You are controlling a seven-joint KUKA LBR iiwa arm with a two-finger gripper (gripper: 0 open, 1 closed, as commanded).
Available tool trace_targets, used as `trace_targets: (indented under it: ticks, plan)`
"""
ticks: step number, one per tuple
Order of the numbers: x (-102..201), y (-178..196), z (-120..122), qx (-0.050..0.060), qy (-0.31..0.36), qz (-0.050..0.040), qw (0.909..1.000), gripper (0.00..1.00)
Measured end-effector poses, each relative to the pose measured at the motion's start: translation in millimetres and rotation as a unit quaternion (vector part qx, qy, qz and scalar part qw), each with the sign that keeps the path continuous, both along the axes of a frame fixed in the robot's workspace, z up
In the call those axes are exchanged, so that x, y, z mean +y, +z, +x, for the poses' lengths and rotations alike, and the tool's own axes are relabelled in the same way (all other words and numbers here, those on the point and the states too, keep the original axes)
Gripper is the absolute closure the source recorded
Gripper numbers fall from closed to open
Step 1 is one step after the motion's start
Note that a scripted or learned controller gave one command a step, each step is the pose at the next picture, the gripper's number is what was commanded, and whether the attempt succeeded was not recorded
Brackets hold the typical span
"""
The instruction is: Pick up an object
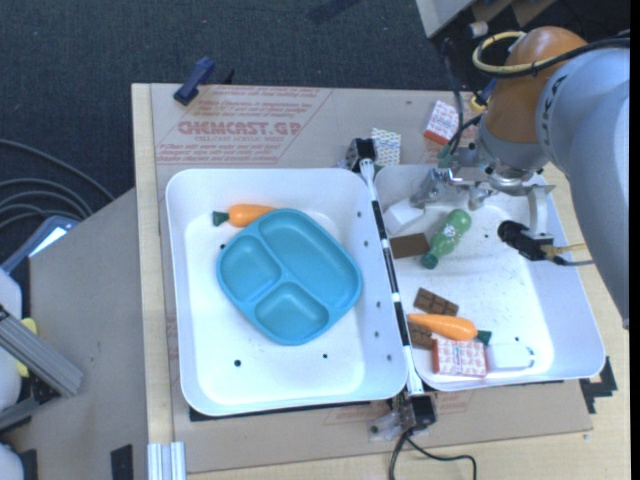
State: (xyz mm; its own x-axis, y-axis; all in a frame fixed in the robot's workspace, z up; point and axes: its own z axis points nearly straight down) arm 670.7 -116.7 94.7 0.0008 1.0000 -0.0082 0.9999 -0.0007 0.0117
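1. While you are looking down on the bench [250, 128], the grey arm [590, 98] is reaching in from the right. It is holding the gripper [458, 190] over the far part of the right bin [530, 303], toward that bin's far-left corner.
2. You are not getting a clear sight of the gripper's tip, so you cannot tell whether it is open or closed.
3. A green bottle [446, 236] is lying tilted just on the near side of the gripper. Its cap is pointing toward the bin's left edge. You cannot tell whether bottle and gripper are touching.
4. A brown block [408, 245] is lying just beside the bottle's cap, against the left edge of the right bin.
5. Toward the near-left corner of that bin, a chocolate bar [436, 303] is lying flat. An orange carrot [442, 325] is resting just beside it, and a red-and-white box [459, 358] is sitting by the near edge, touching the carrot's tip.
6. A blue divided plate [288, 273] is taking up the middle of the left bin [200, 308]. A second carrot [245, 214] is lying near the far-left corner, touching the plate's rim.
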Motion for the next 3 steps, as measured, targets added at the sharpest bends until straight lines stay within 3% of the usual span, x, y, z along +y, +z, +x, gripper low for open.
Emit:
trace_targets:
  ticks: [1,2,3]
  plan:
    - [-14,-10,-39,0.005,0.0,0.0033,1.0,0.0]
    - [-14,0,-39,0.006,0.0,0.0038,1.0,1.0]
    - [52,90,-95,0.007,0.001,0.0049,1.0,1.0]
